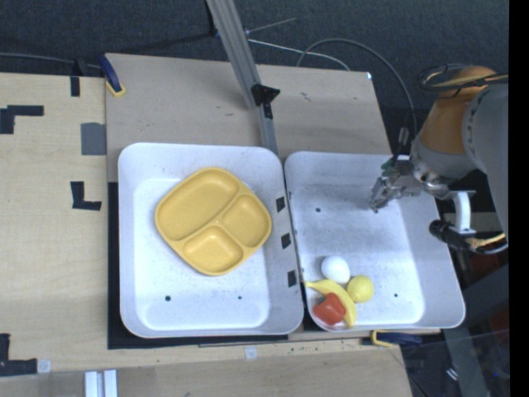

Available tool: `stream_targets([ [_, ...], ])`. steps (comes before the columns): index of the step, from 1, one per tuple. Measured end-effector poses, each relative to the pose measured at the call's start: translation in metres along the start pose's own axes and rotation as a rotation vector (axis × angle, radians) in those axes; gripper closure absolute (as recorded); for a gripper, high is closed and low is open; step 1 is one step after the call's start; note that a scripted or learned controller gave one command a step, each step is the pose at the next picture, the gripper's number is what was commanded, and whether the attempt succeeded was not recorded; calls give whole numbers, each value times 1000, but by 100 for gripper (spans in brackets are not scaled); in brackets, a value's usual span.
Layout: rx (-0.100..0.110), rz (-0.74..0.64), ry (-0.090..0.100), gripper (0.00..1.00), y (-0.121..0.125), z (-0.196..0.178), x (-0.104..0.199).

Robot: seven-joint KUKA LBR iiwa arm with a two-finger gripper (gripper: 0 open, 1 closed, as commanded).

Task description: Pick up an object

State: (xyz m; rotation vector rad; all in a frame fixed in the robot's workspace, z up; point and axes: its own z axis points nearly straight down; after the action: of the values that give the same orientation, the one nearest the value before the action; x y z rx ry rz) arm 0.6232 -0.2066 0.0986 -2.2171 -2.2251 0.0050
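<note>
Camera view, left to right: we see a yellow tray (213, 220), then a white ball (335, 268) in the right bin (430, 296), at seven o'clock from our end effector (382, 193), whose grip we cannot tell

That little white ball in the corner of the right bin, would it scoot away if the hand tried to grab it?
Probably. The white ball looks round and smooth, so a nudge would likely roll it. It sits beside the yellow ball and red piece, which may block it somewhat. It looks small, so likely light.
</note>
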Motion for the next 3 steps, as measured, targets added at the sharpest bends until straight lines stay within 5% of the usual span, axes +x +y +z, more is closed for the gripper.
stream_targets([
  [3,-7,1,0,100,-5,-159,3],
])
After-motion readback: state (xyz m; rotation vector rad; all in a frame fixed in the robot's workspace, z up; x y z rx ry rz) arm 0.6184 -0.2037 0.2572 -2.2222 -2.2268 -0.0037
